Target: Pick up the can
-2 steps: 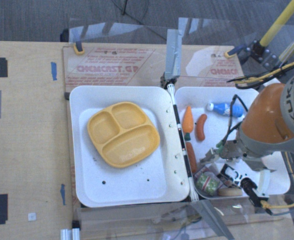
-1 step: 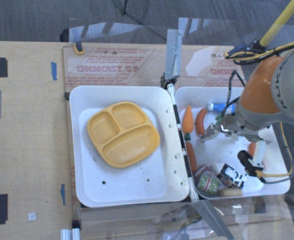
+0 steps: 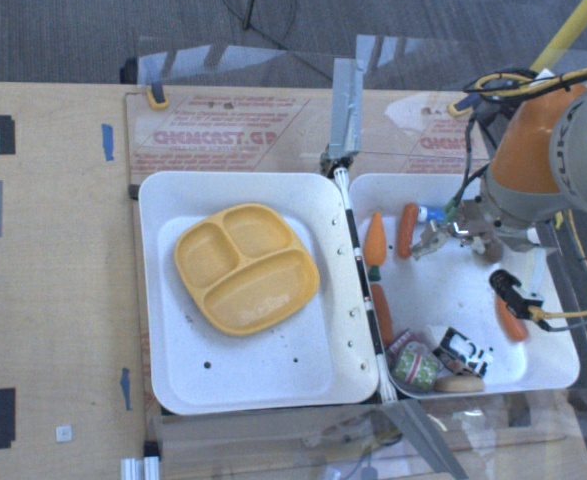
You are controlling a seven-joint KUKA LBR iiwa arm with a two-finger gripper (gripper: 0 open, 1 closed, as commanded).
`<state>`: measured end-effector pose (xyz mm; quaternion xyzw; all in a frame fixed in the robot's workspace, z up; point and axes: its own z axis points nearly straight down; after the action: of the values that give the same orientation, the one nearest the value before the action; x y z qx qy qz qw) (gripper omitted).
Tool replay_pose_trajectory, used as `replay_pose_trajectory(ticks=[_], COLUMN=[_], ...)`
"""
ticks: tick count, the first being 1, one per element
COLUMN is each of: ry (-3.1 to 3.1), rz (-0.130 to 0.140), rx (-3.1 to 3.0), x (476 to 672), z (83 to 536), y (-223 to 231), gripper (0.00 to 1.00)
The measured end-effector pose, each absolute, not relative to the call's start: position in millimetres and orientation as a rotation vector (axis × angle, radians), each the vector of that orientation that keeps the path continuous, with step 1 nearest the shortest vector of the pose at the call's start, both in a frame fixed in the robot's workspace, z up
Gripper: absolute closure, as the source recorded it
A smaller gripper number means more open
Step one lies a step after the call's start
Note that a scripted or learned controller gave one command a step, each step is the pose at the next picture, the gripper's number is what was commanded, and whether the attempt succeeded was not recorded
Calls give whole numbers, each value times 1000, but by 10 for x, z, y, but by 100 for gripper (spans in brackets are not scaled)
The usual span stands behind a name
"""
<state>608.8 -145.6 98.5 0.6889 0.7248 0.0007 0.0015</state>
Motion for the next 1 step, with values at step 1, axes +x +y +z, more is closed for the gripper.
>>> replay_pose_trajectory(ticks=[1], ry=[2265], rz=[-13], rx=[2192], x=[6541], z=[846], y=[-1358], gripper=[0])
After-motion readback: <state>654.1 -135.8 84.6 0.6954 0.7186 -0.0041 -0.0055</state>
